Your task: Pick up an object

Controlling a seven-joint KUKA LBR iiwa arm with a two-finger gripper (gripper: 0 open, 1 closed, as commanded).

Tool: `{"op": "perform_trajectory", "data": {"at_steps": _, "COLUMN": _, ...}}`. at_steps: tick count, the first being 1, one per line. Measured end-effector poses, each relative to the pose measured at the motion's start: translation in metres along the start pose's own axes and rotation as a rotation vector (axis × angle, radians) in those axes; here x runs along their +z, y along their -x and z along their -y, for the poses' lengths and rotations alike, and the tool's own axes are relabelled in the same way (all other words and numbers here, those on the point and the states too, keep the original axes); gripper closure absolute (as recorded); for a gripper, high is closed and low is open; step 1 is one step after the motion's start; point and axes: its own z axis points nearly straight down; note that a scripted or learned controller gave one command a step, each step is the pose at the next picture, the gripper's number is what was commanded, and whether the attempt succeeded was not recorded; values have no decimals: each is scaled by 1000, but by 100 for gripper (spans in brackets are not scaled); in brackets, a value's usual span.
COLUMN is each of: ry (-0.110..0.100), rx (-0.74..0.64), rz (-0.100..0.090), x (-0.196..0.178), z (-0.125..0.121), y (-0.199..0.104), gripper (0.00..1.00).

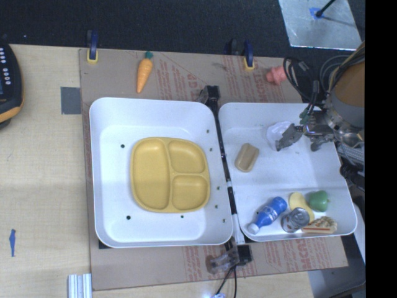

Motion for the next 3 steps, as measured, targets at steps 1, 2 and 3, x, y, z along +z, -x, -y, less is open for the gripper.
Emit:
{"op": "perform_trajectory", "data": {"at_steps": 1, "ry": -3, "rx": -7, "rz": -1, "x": 105, "z": -47, "y": -59, "gripper": 0}}
{"op": "perform_trajectory", "data": {"at_steps": 2, "ry": -4, "rx": 2, "rz": 0, "x": 106, "z": -29, "y": -62, "gripper": 0}}
{"op": "perform_trajectory", "data": {"at_steps": 3, "ry": -3, "rx": 2, "rz": 1, "x": 95, "z": -30, "y": -61, "gripper": 100}}
